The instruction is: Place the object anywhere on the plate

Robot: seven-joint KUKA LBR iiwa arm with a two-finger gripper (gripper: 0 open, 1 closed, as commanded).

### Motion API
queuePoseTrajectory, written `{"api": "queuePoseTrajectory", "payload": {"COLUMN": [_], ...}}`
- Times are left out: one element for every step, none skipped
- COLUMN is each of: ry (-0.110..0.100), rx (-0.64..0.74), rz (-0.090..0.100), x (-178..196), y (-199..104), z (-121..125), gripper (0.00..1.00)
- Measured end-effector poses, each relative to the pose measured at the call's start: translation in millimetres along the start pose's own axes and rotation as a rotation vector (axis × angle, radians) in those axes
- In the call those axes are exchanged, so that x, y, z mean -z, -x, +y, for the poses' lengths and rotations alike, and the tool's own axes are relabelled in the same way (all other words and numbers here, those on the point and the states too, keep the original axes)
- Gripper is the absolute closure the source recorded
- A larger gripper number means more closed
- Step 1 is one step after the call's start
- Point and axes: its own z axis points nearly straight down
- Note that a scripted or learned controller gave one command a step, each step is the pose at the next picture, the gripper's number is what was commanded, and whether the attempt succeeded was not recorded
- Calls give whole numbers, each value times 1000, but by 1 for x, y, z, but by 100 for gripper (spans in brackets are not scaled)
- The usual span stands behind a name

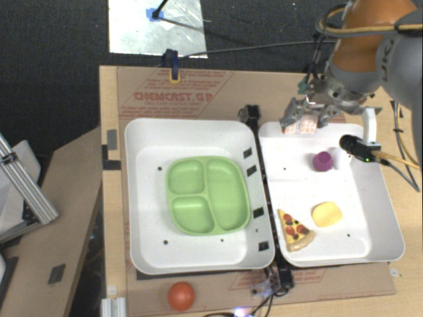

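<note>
Robotics lab test cell. Grey-orange industrial arm (370,38) with loose cables reaching in over table's right edge. Two white bins (198,134) side by side on brown board (182,91) printed "CHEMCAST GP". Aluminium extrusion (23,183) off left edge. Foil sheet (155,18) beyond far edge. Toy food in right bin.

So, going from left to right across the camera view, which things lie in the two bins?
Green divided plate in the left bin → pizza slice toy → purple object and yellow object, at about the same place across, in the right bin.
</note>
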Motion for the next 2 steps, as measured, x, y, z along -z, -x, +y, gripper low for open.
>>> {"api": "queuePoseTrajectory", "payload": {"ry": [0,1], "rx": [1,2], "rz": [0,1], "x": [-12,-1], "y": [-51,-106], "z": [-8,-22], "gripper": [100,100]}}
